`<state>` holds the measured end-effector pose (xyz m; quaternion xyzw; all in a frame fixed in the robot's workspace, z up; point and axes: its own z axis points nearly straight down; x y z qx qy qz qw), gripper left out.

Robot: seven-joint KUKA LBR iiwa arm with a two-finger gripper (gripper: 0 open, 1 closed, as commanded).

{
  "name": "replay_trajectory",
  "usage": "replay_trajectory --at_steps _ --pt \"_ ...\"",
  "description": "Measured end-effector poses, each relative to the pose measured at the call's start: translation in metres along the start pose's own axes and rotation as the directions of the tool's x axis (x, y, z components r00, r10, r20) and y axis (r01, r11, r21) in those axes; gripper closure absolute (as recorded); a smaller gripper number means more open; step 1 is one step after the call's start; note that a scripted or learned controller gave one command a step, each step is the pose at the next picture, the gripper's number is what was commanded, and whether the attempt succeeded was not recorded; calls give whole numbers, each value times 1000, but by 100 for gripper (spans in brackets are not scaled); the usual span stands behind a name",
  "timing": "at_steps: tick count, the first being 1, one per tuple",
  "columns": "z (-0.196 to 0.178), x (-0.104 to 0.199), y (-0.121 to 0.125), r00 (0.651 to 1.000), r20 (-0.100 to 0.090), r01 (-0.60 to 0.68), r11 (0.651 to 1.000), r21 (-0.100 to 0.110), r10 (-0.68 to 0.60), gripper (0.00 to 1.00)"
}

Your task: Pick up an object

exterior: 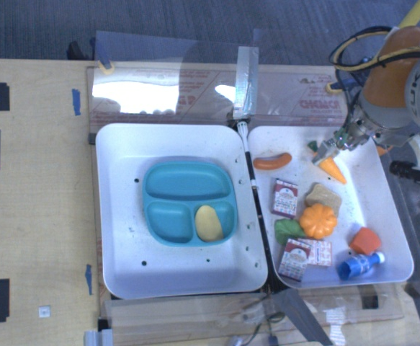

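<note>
Wrist angled down over the right bin (393,215), my gripper (337,147) just above the carrot (332,169); finger state unclear. Left bin's (116,215) blue tray (184,186) holds a potato (208,223).

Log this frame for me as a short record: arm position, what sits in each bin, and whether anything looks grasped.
arm: reaches in from the right, gripper low over the right bin's far side
nearest item: carrot, just below the gripper
grasp: cannot tell; nothing visibly between the fingers
left bin: blue divided tray with a yellow potato-like item in its lower right compartment
right bin: sausage, orange pumpkin, green item, two small printed boxes, blue bottle, red block
</note>
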<state>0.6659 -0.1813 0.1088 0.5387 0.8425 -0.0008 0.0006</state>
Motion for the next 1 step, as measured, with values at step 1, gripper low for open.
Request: replay_trajectory --at_steps 1 --pt "-90 44 24 985 3 -171 985 -12 171 100"
